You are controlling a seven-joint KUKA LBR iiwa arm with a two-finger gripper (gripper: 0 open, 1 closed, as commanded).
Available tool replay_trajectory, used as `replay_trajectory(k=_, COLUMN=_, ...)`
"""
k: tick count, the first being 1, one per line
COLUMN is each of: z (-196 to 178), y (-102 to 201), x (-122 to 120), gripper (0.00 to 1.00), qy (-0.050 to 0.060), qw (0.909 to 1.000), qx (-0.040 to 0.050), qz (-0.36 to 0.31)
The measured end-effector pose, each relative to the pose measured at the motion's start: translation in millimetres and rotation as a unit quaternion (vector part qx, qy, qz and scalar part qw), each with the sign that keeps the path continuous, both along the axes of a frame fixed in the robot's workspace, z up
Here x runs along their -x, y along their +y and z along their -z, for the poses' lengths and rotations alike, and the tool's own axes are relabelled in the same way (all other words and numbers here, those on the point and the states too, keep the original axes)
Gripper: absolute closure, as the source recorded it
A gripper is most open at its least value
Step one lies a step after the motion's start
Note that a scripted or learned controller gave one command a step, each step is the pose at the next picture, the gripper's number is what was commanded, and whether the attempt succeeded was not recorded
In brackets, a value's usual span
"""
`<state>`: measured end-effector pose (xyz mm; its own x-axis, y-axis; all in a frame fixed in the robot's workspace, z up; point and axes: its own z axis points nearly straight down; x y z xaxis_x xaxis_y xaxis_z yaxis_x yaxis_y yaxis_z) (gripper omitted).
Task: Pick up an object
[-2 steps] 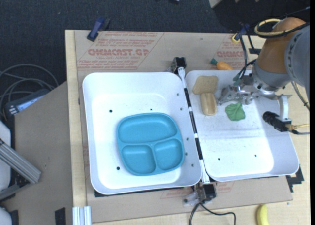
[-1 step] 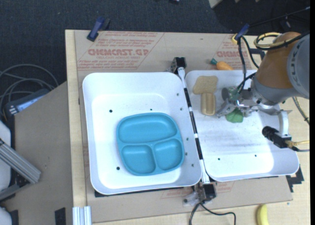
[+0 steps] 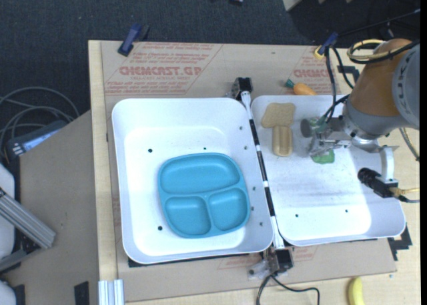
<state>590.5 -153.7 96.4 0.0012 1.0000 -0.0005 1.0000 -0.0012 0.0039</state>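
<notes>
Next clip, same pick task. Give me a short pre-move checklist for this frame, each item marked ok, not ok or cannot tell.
1. Gripper is over the right bin: ok.
2. A target lies under the gripper: ok, a small green object sits right below it.
3. Green object held between the gripper's parts: cannot tell, the wrist hides the contact.
4. Wooden brush is apart from the gripper: ok, it lies to the left in the view.
5. Blue divided tray sits in the left bin, out of the way: ok.
</notes>
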Motion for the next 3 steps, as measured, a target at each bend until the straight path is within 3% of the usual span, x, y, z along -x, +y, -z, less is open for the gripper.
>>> replay_trajectory(k=1, z=0, y=0, x=0, gripper=0.00, qy=0.000, qw=1.0000, qx=-0.0001, qz=0.000)
replay_trajectory(k=2, z=-10, y=0, x=0, gripper=1.00, qy=-0.001, qw=1.0000, qx=0.0005, qz=0.000)
replay_trajectory(k=3, z=-38, y=-44, x=3, gripper=1.00, qy=0.000, qw=1.0000, qx=0.0012, qz=0.000)
